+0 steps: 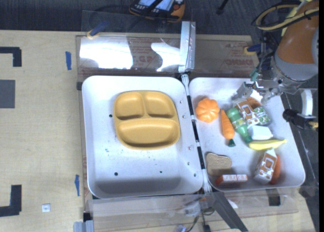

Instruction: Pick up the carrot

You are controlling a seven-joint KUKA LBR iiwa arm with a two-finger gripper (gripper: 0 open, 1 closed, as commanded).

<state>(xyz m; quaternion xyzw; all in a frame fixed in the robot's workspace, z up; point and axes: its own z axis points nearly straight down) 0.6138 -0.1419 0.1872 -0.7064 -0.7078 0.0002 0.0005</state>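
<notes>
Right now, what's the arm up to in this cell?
The gripper is over the far side of the right bin, above the pile of toy food. The carrot lies loose in that bin, next to the small pumpkin, with nothing gripping it. The left bin holds a yellow divided plate. No pick yet.

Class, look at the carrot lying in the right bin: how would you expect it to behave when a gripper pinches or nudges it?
The carrot looks like a smooth moulded toy, so it is probably stiff and light. Its rounded, tapering body could roll or pivot if pushed. It lies close beside the orange pumpkin and a green item, so a nudge may shift those too.
</notes>
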